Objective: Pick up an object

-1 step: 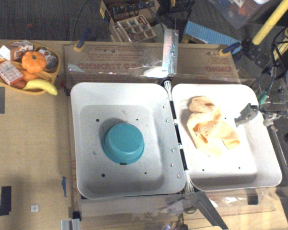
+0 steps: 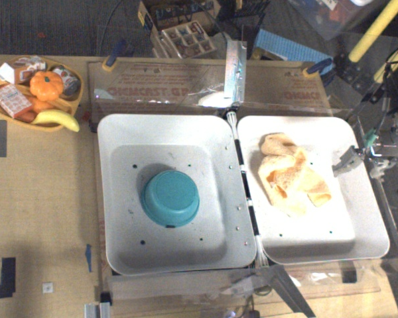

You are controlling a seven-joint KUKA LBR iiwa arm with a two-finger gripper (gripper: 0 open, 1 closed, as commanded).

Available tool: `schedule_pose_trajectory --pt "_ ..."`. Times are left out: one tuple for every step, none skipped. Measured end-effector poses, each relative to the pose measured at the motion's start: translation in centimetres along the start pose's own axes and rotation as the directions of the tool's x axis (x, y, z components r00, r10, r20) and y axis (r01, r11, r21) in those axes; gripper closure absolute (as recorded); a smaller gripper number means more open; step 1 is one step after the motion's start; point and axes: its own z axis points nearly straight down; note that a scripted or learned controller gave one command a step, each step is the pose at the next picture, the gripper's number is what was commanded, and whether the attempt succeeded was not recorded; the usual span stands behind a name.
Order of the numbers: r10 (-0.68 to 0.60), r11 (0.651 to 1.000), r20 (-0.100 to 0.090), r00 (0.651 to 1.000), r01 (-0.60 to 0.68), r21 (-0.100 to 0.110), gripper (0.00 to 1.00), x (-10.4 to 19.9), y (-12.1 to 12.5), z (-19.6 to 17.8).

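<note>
Pincer: grey, at the right rim of the right bin, reaching in from the right side of the view. Its tip points left toward the bin's floor. Whether it is parted or closed cannot be told at this size and angle; nothing shows between its tips.

Right bin: shallow, white, rounded corners. Contents: one crumpled cloth, pale yellow with tan and orange patches, lying loose on the floor in the bin's left-centre part. The cloth lies near the pincer, apart from it, to its left.

Left bin: shallow, white, touching the right bin along a shared middle seam. Contents: one teal bowl, round, apparently upside down, resting near the middle of the floor, well apart from the pincer.

Table: light wood surface carrying both bins. A clear plastic panel stands along the far edge behind the bins.

Far left of the table: a yellow dish holding toy food, including a small orange pumpkin, a banana and a few small boxes.
</note>
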Motion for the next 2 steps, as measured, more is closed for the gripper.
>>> schedule_pose_trajectory --pt "-0.032 0.999 0.001 0.999 0.032 -0.001 0.00 1.7 4.4 13.7" --pt "-0.289 0.957 0.007 0.957 0.289 -0.013 0.00 3.0 5.5 15.1"
